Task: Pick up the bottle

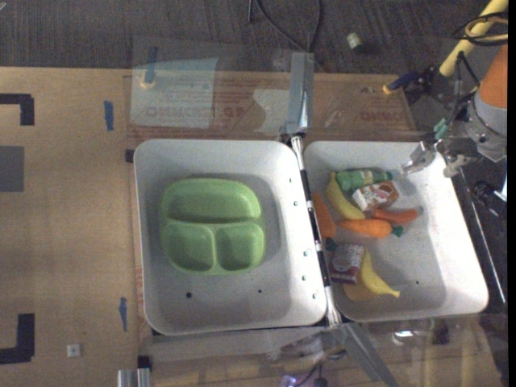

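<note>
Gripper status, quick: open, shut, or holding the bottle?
Gripper: cannot be told if open or shut; it sits over the right bin's upper right edge, apart from the green bottle, holding nothing visible.

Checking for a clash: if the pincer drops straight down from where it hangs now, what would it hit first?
Probably bare floor of the right bin near its upper right corner. The pincer sits right of the green bottle, though depth is hard to judge.

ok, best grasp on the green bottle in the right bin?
Probably mid-body. The bottle lies on its side across the bin's far end, cap pointing right. Its near side crowds a banana and a packet, so come from above, fingers spanning its width. The gripper sits just right of it.
</note>
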You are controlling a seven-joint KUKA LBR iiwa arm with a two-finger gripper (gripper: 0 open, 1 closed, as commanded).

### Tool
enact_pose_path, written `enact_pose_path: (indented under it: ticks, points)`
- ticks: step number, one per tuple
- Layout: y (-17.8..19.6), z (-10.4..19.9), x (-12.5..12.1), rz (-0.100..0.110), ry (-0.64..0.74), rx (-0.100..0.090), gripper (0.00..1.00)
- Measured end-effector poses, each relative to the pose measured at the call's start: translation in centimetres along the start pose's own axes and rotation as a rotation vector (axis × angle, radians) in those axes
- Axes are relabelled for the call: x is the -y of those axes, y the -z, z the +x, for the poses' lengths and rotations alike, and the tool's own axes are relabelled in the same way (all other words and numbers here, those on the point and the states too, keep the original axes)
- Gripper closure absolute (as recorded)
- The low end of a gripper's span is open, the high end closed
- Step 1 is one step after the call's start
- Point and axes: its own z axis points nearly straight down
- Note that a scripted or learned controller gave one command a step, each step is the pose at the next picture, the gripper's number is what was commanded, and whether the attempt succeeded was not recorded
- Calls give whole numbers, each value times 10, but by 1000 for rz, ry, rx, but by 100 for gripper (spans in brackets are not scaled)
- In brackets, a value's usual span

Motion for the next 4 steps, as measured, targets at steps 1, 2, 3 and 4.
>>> enact_pose_path:
  ticks: [1,2,3,4]
  points:
    - [-69,25,-11,-20,306,8,0]
    - [-80,67,-2,-40,-32,19,0]
    - [-99,96,-40,-6,-340,5,0]
    - [-101,116,-6,-4,-477,1,0]
